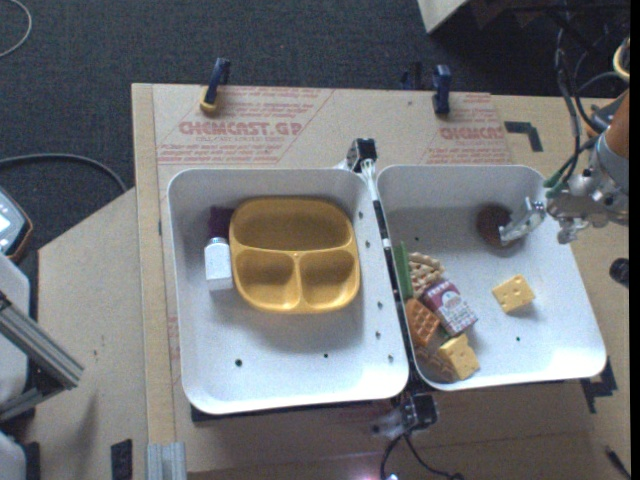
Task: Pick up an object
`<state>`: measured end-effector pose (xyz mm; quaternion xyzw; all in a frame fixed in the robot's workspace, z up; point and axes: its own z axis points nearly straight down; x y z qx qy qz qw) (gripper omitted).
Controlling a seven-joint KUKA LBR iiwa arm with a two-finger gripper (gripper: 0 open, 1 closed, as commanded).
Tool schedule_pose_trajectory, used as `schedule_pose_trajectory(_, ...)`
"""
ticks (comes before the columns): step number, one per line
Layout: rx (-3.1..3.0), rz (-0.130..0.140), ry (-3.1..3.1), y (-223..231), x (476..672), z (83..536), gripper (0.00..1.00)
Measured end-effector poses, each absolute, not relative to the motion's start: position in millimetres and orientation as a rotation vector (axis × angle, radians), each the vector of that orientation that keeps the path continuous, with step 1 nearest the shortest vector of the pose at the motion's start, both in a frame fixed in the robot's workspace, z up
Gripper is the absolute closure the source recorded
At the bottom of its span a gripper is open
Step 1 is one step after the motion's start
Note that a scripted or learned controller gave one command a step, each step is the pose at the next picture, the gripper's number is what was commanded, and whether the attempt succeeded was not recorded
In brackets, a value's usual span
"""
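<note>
The right bin (pixel 560 353) holds a dark brown round object (pixel 488 224) at the back and a yellow cheese wedge (pixel 513 294) near the middle. Piled along its left wall are a tan waffle (pixel 425 267), a red-and-white packet (pixel 451 306), an orange waffle (pixel 421 321) and a second cheese wedge (pixel 459 356). My gripper (pixel 543 230) hangs over the bin's back right part, open, with nothing between its fingers. Its left finger (pixel 516 225) stands right beside the brown object's right edge.
In the left bin (pixel 190 368) a yellow divided plate (pixel 293 255) lies with a small white bottle (pixel 218 264) and a dark purple item (pixel 220 218) at its left. A thin green strip (pixel 401 268) runs along the right bin's left wall. Clamps hold the board's back edge.
</note>
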<state>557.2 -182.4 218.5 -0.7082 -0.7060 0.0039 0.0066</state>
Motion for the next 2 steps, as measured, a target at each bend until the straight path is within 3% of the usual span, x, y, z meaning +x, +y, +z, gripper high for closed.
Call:
schedule_pose_trajectory(1,-2.221,0.001,-2.221,-182,560.1,226,0.00)
schedule_pose_trajectory(2,-2.218,0.003,-2.218,-181,562.3,184,0.00)
